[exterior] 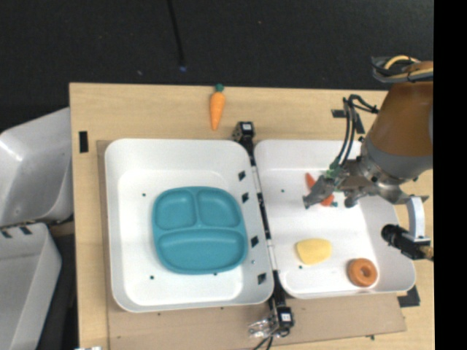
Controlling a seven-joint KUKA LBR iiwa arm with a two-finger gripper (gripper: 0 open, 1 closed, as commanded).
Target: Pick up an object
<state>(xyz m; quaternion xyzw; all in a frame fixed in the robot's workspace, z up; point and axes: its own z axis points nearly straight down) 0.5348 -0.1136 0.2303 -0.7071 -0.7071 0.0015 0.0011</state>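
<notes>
- Orange-red is the colour of the small object we take for the task's thing, lying in the right bin near its upper middle, right at the tool.
- Its long axis seems to run on a slant from upper left to lower right, though most of it is covered by the tool, so we cannot name its shape or say which end leads.
- We see a red tip poking out at the upper left and an orange bit lower down, with a speck of green near the tool.
- Whether the tool is gripping it we cannot tell; dark parts and cables blur together there.
- Lower in the same bin lie a pale yellow lump and, to its right, a brown ring-shaped doughnut, apart from each other.
- We see a teal divided plate lying flat in the left bin.
- On the wooden surface above the bins a toy carrot lies with its green top pointing away from them.
</notes>
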